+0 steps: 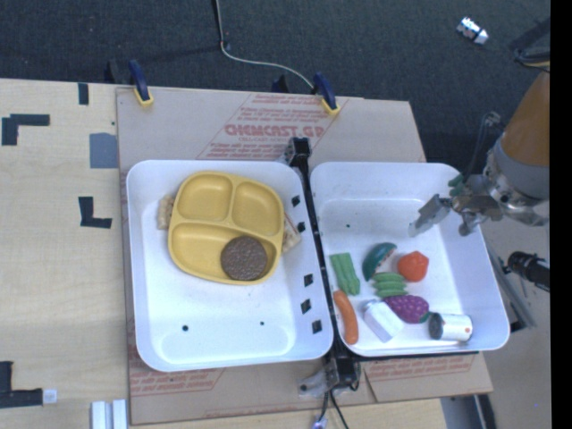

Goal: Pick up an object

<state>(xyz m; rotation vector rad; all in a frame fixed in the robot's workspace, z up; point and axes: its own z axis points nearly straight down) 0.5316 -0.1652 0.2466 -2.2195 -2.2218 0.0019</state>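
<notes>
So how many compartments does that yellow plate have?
3 on the yellow plate in the left bin: two along the far side, one near side holding a brown patty.

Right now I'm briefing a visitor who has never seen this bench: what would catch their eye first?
The yellow divided plate in the left bin, with a brown round patty in its near compartment. Next, the bright toy foods clustered in the right bin, such as the red tomato and purple grapes, with the gripper above them.

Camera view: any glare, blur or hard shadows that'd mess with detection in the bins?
Camera view: light is even and soft. The right bin has a bright white floor with weak shadows under the toys. The gripper looks slightly soft, and so does the purple grapes toy. The yellow plate shows mild sheen, no blown-out glare.
</notes>
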